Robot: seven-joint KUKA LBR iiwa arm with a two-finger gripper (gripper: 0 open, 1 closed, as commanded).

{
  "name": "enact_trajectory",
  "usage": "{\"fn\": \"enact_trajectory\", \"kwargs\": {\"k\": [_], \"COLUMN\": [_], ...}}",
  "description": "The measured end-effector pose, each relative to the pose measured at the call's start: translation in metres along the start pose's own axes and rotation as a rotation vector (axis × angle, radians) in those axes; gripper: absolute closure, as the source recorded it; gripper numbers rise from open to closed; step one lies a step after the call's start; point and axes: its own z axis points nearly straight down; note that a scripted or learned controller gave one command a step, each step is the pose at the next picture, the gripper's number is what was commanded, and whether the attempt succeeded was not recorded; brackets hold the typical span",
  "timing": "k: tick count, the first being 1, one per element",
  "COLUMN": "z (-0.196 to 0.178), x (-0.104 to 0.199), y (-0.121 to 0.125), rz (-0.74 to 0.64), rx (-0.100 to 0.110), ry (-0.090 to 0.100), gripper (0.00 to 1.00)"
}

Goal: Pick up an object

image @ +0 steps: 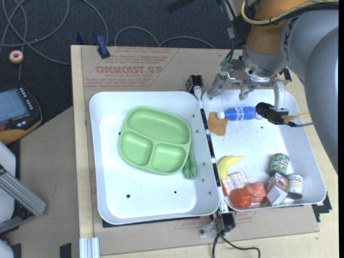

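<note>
Fingers hang spread, grasping nothing. Just below them lie one blue bottle and one orange piece; farther down, one banana, perhaps two small cans.

Blue bottle flat, right bin

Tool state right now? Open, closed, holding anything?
Tool: open, holding nothing; it hangs over the far edge of the right bin, just beyond the blue bottle.
</note>
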Motion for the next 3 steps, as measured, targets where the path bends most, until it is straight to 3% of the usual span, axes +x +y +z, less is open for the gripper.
{"fn": "enact_trajectory", "kwargs": {"k": [1,2,3], "z": [-0.006,0.083,0.088], "x": [-0.009,-0.055,-0.136], "y": [-0.076,0.000,-0.010], "rz": [0.002,-0.001,0.000], "rx": [0.004,-0.018,-0.025], "ry": [0.001,-0.006,-0.010], "gripper": [0.00,0.00,0.00]}}
